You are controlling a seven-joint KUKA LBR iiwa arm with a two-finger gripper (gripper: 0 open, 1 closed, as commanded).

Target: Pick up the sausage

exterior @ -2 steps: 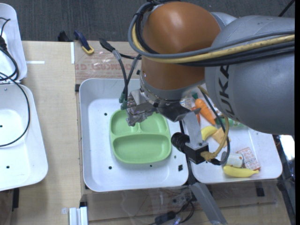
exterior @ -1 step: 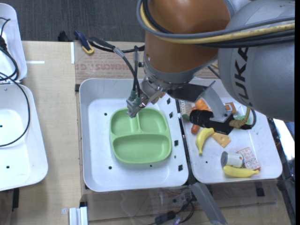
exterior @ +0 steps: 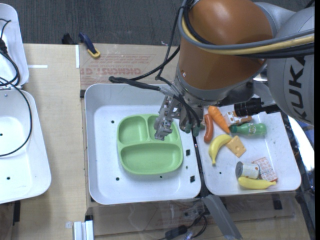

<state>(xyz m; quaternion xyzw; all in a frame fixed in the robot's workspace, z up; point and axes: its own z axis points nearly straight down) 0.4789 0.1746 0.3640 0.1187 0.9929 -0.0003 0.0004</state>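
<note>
The sausage (exterior: 208, 127), a short red-brown link, lies upright along the left edge of the right bin (exterior: 285, 159). An orange carrot (exterior: 218, 119) touches its right side. My gripper (exterior: 174, 125) hangs under the big orange wrist band, over the right edge of the left bin (exterior: 100, 149). It is just left of the sausage and open. One finger (exterior: 162, 125) is above the green plate (exterior: 149, 145), the other finger (exterior: 186, 122) is near the wall between the bins. Nothing is between them.
The right bin also holds a green bottle (exterior: 248, 129), a banana (exterior: 217, 148), a cheese cracker (exterior: 236, 146), a small can (exterior: 247, 170), a packet (exterior: 265, 168) and a second banana (exterior: 256, 183). The arm's body covers the bins' back edges.
</note>
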